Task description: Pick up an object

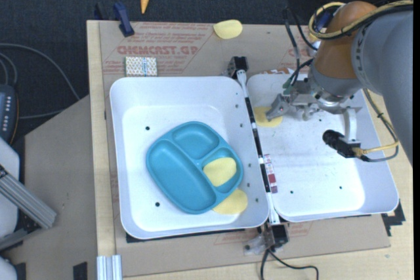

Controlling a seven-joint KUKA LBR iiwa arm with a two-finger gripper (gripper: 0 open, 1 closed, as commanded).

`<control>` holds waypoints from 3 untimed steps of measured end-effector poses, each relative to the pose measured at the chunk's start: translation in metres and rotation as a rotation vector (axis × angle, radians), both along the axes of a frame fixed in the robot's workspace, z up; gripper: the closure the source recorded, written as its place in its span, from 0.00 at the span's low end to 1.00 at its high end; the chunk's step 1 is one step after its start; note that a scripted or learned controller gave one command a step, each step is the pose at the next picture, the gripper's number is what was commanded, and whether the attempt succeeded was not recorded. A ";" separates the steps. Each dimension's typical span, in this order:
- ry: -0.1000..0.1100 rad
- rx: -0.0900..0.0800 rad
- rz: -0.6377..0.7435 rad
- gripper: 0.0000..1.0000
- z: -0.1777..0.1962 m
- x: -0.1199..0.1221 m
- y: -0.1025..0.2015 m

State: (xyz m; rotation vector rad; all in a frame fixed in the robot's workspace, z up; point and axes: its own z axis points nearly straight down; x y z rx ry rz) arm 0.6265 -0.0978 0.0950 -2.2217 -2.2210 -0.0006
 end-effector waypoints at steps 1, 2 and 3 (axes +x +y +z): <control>-0.002 -0.002 0.000 0.00 0.004 0.001 -0.046; 0.001 0.001 0.001 0.00 -0.010 -0.026 0.002; 0.002 0.000 -0.001 0.00 0.009 -0.099 -0.048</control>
